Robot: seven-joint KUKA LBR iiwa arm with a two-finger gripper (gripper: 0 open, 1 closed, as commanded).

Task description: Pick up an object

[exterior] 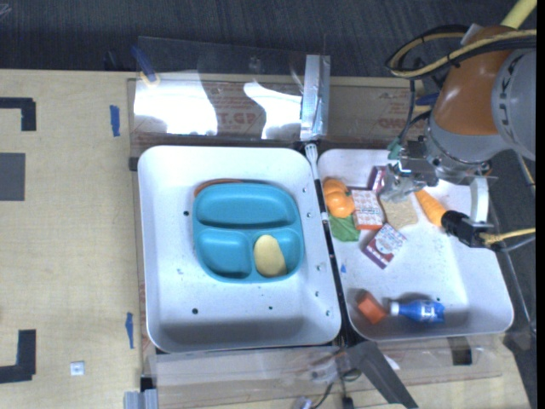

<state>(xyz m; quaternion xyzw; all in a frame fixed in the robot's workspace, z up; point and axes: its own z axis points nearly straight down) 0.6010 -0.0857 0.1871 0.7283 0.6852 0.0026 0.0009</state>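
Observation:
My gripper (pixel 407 177) hangs over the back of the right bin (pixel 485 288), under the arm's orange band. Just below it lies a tan square block (pixel 400 213), partly covered by the gripper body. To the block's right is an orange carrot-like piece (pixel 432 207). A red and white packet (pixel 366 210) lies to its left, and a second packet (pixel 385 244) in front. Nothing shows as held.
An orange fruit (pixel 338 200) and a green piece (pixel 344 227) sit by the right bin's left wall. A blue bottle (pixel 419 311) and an orange cup (pixel 369 307) lie at its front. The left bin (pixel 157 254) holds a blue divided tray (pixel 243 220) with a yellow egg shape (pixel 270 255).

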